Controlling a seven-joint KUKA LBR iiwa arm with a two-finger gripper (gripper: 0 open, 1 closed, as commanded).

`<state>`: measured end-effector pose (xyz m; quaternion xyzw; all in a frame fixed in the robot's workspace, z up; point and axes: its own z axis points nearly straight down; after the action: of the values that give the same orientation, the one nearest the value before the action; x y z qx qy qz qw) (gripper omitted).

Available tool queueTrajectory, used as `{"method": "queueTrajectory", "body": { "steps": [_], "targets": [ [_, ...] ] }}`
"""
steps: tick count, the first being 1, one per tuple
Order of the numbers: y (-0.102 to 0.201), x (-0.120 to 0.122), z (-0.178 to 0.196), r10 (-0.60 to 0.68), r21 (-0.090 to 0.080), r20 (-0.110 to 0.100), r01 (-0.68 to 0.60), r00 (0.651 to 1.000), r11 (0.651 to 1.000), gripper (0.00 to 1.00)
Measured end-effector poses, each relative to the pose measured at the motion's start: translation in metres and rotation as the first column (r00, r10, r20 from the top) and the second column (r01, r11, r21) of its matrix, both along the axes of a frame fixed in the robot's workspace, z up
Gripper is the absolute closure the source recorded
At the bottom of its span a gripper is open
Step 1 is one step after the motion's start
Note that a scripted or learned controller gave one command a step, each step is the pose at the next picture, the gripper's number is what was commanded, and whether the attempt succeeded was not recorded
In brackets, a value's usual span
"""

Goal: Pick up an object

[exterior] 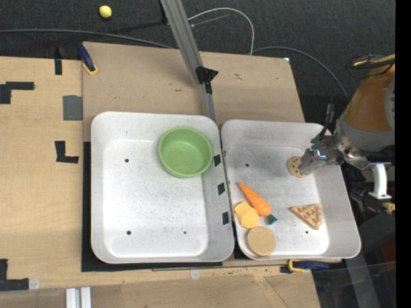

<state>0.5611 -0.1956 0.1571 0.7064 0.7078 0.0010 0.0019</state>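
I see a small round cookie point(295, 166) lying on the floor of the right bin point(334, 242), up near the far side of it. I take that cookie as my landmark. My gripper point(312, 162) is low in the bin, right beside the cookie on its right, and the metal tip looks like it touches the cookie's edge. I cannot tell if the fingers are spread or pressed together, because they are too small and blurry from up here. I do not see the cookie lifted or squeezed between them.

Nearer to me than the cookie, and a bit to its left, lies an orange carrot point(255, 199) with a green end. Just past the carrot sits a yellow cracker point(246, 214), and below that a round tan biscuit point(261, 240) near the front wall. To the right of the carrot, and below the cookie, lies a pizza slice point(307, 215).

Far to the left of the cookie is the left bin point(109, 236). It has one green bowl point(185, 151) in it, standing upright near its far right corner.

Both bins rest on the desk point(38, 191). My grey and orange arm point(369, 117) comes in from the right of the cookie.
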Motion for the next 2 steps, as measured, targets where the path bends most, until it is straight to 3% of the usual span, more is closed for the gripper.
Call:
{"method": "queueTrajectory", "body": {
  "steps": [1,2],
  "targets": [
    [0.0,0.001,0.053,0.0,-0.001,0.001,0.0,1.0,1.0,1.0],
    [0.058,0.014,0.047,0.005,0.003,-0.005,-0.005,1.0,1.0,1.0]
  ]
}}
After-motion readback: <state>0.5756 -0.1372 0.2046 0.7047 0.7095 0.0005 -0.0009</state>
